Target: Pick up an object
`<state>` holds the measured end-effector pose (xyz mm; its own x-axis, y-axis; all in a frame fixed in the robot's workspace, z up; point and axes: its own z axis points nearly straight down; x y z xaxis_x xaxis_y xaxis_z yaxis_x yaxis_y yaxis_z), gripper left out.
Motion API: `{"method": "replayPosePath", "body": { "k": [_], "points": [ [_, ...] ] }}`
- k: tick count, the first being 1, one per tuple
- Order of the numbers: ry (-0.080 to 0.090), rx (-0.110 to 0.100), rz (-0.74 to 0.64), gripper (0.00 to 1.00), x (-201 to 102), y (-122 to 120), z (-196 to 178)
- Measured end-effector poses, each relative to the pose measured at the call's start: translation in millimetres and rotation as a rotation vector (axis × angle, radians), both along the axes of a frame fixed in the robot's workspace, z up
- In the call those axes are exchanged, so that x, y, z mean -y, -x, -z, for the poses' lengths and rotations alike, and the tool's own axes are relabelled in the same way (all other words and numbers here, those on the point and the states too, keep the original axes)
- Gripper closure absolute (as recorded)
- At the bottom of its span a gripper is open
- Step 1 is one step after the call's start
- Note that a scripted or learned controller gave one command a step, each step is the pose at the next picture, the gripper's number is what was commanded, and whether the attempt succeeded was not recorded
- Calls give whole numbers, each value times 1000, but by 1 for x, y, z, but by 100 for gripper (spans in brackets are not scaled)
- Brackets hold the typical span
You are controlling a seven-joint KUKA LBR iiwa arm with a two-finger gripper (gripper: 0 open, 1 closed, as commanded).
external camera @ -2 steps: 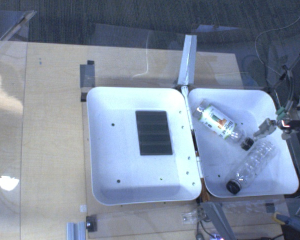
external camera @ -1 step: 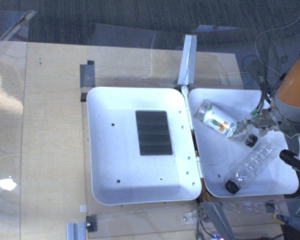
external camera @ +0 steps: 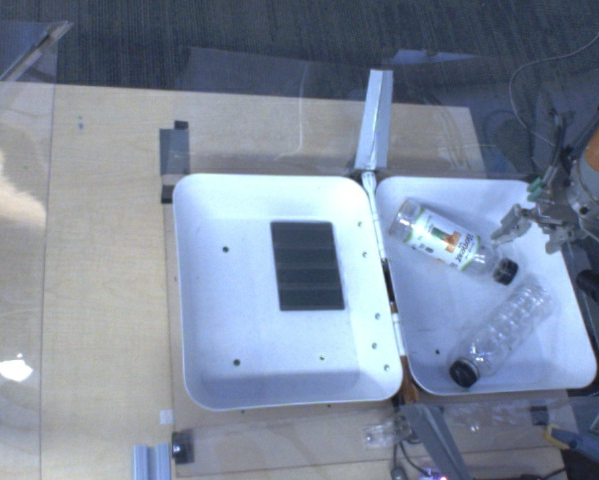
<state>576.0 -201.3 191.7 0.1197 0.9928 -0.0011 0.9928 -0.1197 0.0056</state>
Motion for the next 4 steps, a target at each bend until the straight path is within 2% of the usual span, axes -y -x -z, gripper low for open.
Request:
{"method": "replayPosePath", "body": {
  "k": [1,2,3,4],
  "points": [
    [-1,1,106,0,-28,-8,-38],
    [0,0,179,0,-2,-30,-74],
    [-2,-3,5,0,-15,-43,72],
    [0,4,-144,0,-59,-23,103]
  ]
}}
